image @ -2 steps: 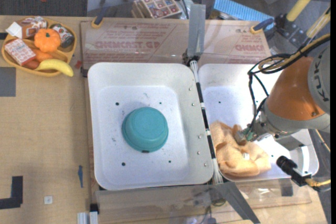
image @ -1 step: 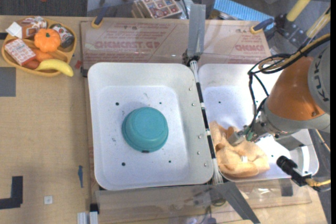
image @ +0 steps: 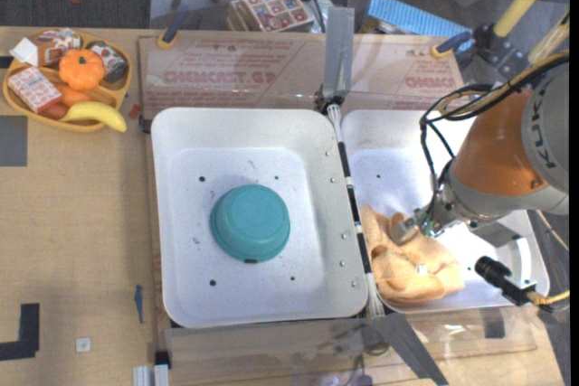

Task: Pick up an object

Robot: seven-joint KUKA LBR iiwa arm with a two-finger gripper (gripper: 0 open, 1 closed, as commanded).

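Note:
A teal bowl [image: 251, 222] lies upside down in the middle of the left bin [image: 181, 140]. A crumpled yellow-orange cloth [image: 412, 271] sits in the near left corner of the right bin [image: 380, 149]. My gripper [image: 409, 229] reaches down from the right and its tip rests at the cloth's upper edge. The grey arm with its orange band [image: 498, 163] hangs over the right half of that bin and hides part of its floor.
A yellow dish [image: 18, 95] with a toy pumpkin, a banana and small boxes sits on the bench at the far left. Cardboard panels [image: 235, 72] and a grey post [image: 338, 50] stand behind the bins. Cables [image: 434, 117] loop beside the arm.

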